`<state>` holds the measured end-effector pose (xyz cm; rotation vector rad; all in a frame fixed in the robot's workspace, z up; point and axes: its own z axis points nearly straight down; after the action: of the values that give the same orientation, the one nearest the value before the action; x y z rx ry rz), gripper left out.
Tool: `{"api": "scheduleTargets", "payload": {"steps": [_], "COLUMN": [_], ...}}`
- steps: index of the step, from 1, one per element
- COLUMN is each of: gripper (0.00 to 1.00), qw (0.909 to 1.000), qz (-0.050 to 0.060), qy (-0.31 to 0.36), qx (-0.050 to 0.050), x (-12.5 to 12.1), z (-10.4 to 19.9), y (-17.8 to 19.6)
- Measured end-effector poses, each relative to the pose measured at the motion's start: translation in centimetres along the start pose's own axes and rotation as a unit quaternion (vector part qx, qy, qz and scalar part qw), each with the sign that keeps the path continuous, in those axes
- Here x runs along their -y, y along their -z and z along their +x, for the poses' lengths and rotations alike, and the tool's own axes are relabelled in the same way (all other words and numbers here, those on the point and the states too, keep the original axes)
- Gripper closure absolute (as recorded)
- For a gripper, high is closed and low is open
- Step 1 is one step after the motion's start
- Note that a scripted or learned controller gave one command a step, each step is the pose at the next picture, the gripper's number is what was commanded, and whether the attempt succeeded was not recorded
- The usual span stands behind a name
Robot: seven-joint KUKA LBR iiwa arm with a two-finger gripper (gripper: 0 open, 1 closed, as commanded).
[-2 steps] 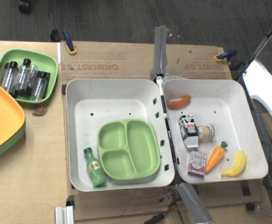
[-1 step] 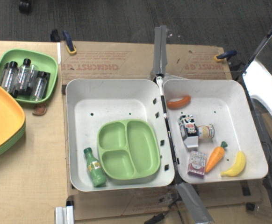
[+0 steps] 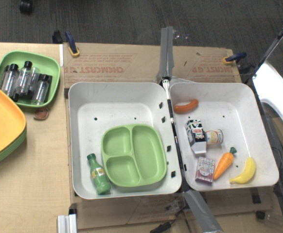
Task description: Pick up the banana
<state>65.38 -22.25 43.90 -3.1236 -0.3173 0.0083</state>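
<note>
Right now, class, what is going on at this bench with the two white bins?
Nothing is being handled yet. The banana lies untouched in the near right corner of the right bin, just right of the carrot. A sausage, a small carton, a can and a pink box share that bin. The left bin holds a green divided tray and a green bottle.

This looks like a robotics lab bench, not a kitchen. Two white bins (image 3: 132,98) sit side by side on flattened cardboard (image 3: 112,64), held down by clamps (image 3: 72,45) at the upper edge. Grey office carpet (image 3: 132,8) runs across the top, with a chair caster (image 3: 26,5) in the upper left. The food in the right-hand bin is toy props.
</note>
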Motion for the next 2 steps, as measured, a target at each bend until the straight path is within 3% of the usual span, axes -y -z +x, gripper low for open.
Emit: {"api": "scheduleTargets", "payload": {"steps": [2], "gripper": [1.00], "qw": [1.0000], "qz": [0.000], "qy": [0.001], "qx": [0.000], "x": [-0.01], "z": [-0.03], "y": [0.00]}}
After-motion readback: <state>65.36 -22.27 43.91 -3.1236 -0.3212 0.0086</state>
